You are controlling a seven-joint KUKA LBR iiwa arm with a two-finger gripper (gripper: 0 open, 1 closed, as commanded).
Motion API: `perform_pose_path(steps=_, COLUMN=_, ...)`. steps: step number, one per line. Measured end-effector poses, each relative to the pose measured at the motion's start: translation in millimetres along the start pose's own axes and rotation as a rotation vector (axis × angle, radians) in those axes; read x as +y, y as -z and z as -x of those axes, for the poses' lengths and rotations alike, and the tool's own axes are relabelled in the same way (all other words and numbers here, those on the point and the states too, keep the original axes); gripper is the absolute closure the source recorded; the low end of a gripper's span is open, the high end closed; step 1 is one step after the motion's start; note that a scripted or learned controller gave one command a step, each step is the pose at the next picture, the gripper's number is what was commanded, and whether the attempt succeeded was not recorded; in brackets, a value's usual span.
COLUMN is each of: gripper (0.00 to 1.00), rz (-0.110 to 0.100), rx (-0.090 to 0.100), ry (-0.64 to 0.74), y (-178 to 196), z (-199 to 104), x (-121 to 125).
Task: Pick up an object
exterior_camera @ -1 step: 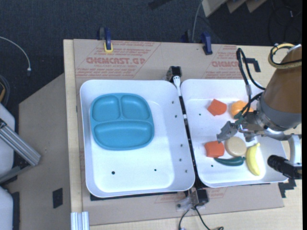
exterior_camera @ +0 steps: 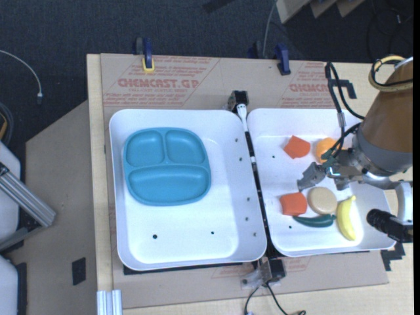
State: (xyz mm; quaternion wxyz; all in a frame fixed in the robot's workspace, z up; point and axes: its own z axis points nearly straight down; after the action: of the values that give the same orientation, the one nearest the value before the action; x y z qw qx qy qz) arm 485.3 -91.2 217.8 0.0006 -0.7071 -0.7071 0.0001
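Observation:
The right bin point(exterior_camera: 275, 133) holds several toy foods. An orange-red block point(exterior_camera: 296, 146) and an orange fruit point(exterior_camera: 322, 149) lie toward its back. A second red-orange block point(exterior_camera: 293, 204), a beige round piece point(exterior_camera: 321, 201), a yellow banana point(exterior_camera: 348, 219) and a dark green pod point(exterior_camera: 314, 221) sit along its front. My gripper point(exterior_camera: 326, 179) hangs over the middle of this bin, just above the beige piece and in front of the orange fruit. It stands open with nothing between its fingers.
The left bin point(exterior_camera: 131, 241) carries a blue divided plate point(exterior_camera: 168, 166) in its back half. A black divider point(exterior_camera: 252, 169) runs between the two bins. The arm's grey and orange body point(exterior_camera: 390, 120) overhangs the right bin's right side.

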Motion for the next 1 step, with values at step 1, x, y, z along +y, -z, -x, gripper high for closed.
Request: perform_pose_path(steps=1, gripper=0.00, rz=-0.006, rx=0.001, ry=-0.001, y=-63.1, z=1.5, x=-2.0)
